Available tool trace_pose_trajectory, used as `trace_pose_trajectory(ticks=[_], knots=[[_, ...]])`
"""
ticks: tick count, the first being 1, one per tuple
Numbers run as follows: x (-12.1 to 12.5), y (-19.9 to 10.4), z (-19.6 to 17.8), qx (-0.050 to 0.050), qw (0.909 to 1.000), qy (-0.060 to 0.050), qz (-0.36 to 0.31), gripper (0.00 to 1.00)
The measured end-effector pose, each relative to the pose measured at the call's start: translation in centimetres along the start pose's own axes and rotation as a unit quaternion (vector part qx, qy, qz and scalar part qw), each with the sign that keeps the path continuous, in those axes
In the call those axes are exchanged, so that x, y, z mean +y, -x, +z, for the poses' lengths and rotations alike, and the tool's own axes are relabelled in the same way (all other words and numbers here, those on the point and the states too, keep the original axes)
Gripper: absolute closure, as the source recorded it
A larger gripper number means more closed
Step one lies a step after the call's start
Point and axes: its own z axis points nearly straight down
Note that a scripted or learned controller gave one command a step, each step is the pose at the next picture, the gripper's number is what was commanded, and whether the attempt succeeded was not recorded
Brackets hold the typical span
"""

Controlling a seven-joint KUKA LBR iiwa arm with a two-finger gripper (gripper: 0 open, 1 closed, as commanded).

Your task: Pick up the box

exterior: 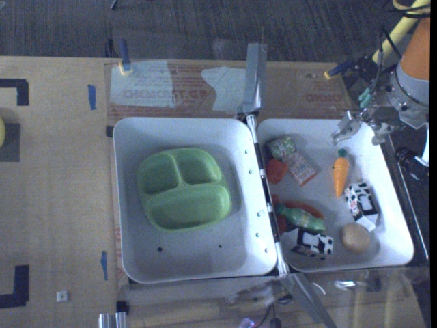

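Note:
A small pink and white box [301, 169] lies flat in the upper left part of the right bin [396, 219], beside a green wrapped packet [281, 146] and a red fruit [276, 171]. My gripper [359, 130] hangs over the bin's upper right corner, up and to the right of the box and well apart from it. Its two fingers [342, 129] stand open with nothing between them.
An orange carrot [341, 173], two cow-patterned cartons [360, 202] [311, 242], a green and red bottle-like toy [300, 217] and a tan potato [355, 238] share the right bin. The left bin [130, 183] holds a green divided plate [184, 188].

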Motion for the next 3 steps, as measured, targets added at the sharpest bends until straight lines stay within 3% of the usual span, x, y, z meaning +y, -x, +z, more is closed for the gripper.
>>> trace_pose_trajectory(ticks=[1,2,3], knots=[[7.1,-2.9,12.8,-0.001,0.9995,0.003,-0.031,0.0],[3.1,-4.0,18.1,0.0,0.9908,0.001,-0.135,0.0],[6.4,-3.9,18.3,0.001,0.9846,-0.013,-0.175,0.0]])
